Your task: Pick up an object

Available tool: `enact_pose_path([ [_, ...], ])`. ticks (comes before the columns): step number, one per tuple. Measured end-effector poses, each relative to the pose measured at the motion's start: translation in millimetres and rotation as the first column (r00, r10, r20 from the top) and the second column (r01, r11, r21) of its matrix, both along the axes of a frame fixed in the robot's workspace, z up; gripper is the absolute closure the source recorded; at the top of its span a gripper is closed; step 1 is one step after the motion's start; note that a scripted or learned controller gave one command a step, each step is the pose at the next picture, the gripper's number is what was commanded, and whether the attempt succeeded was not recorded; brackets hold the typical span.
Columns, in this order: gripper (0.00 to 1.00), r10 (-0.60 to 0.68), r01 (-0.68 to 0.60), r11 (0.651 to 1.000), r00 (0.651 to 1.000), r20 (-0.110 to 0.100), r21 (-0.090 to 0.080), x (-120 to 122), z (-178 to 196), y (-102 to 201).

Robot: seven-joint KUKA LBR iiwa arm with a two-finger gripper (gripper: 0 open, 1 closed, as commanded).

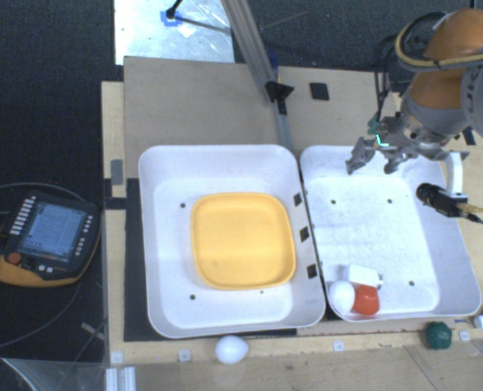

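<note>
Objects to pick: a small cluster sits in the near left corner of the right bin point(436, 243): a white egg-like ball point(340, 294), an orange-red piece point(366, 300) touching its right side, and a white block point(363, 276) just behind the two.
Plate: a yellow square plate point(243, 239) with rounded corners lies flat in the middle of the left bin point(164, 218), well apart from the cluster.
Gripper: the gripper point(378, 159) hangs over the far edge of the right bin, fingers spread apart with nothing between them, far across the bin from the cluster.
Arm: grey with an orange band point(457, 43), coming in from the right above the gripper.
Outside the bins: a white egg point(231, 349) rests on the bench just in front of the left bin; a dark green ball point(437, 335) lies in front of the right bin's near right corner.
Off the bench: a handheld control pendant point(43, 236) lies on the dark floor to the left.
</note>
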State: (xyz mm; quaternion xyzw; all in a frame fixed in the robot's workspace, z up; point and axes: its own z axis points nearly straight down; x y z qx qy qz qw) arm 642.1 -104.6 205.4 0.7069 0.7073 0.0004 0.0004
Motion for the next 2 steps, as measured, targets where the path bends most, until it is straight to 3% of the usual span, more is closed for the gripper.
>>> enact_pose_path([
  [1,0.00,0.000,0.000,1.000,1.000,0.000,0.000,0.0,0.0,0.0],
  [2,0.00,0.000,0.000,1.000,1.000,0.000,0.000,6.4,-47.3,7.6],
])
